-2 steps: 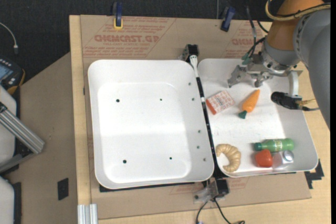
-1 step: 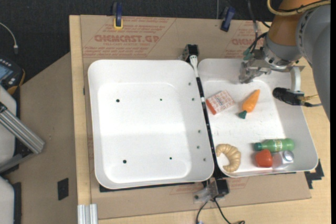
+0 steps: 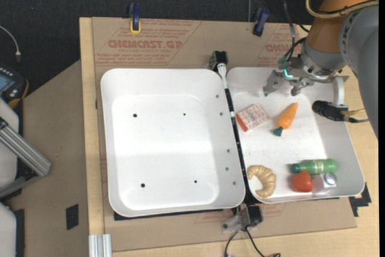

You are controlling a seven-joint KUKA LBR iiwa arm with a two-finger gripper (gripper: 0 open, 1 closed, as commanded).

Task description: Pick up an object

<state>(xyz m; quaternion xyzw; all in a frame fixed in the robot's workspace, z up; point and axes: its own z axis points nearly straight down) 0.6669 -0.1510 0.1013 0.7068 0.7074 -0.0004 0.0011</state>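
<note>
Hovering over the far end of the right bin [image 3: 343,153], gripper [image 3: 284,85] spread open, fingers apart, clamped on nothing. Just below and toward the near side: toy carrot [image 3: 288,117], lying tilted, orange tip toward the far right, green stub toward the near left. Beside it, close to the divider, a small red-and-white packet [image 3: 252,117]. Well apart at the near end: croissant [image 3: 262,180], green bottle [image 3: 314,167] lying crosswise, red tomato-like piece [image 3: 302,182], and a silvery item [image 3: 325,183], hard to make out. Alongside, the left bin [image 3: 120,129]. Arm's upper part cut off at the frame's edge.
</note>
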